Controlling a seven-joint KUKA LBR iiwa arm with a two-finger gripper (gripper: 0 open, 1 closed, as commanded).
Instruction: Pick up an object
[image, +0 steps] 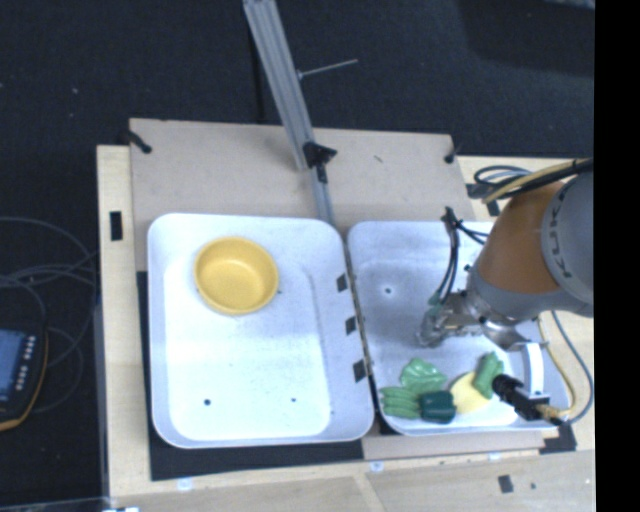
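A round yellow bowl (237, 275) sits upright in the far left part of the left bin, while a small cluster lies at the near edge of the right bin: green leafy toys (412, 385), a dark green block (437, 405) (touching them) and a yellow piece (467, 394).

Grey arm (570, 235), orange band (515, 245), black cables.

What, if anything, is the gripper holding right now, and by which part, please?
Nothing that can be seen: the gripper hangs over bare floor of the right bin, apart from the green and yellow toys heaped nearer the front edge.
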